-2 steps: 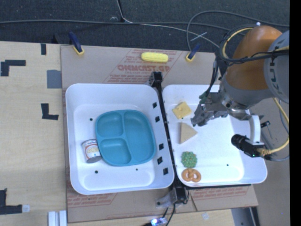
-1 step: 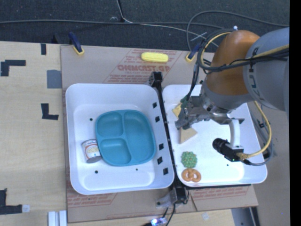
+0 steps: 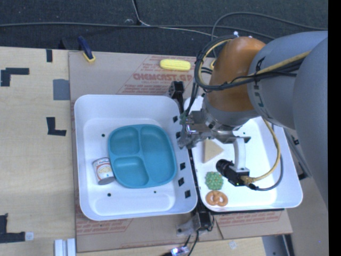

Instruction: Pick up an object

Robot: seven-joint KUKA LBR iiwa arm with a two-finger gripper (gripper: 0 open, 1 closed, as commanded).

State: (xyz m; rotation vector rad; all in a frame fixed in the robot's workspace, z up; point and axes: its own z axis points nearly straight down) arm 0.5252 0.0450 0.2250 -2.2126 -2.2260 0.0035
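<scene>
Down in the right bin (image 3: 287,193), the gripper (image 3: 198,138) hangs beside one pale wedge-shaped piece (image 3: 212,151); whether its fingers are apart or together cannot be told. Nearer the front lie one green cluster (image 3: 214,181) and one pretzel (image 3: 217,198). The left bin (image 3: 88,111) holds one blue divided plate (image 3: 142,155) and one small can (image 3: 103,171).

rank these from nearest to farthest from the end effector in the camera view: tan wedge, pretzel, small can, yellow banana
From the end effector, at the divide between the bins:
1. Tan wedge, right bin, just beside it.
2. Pretzel, right bin's near edge.
3. Small can in the left bin and yellow banana on the cardboard behind: too close to call.
</scene>
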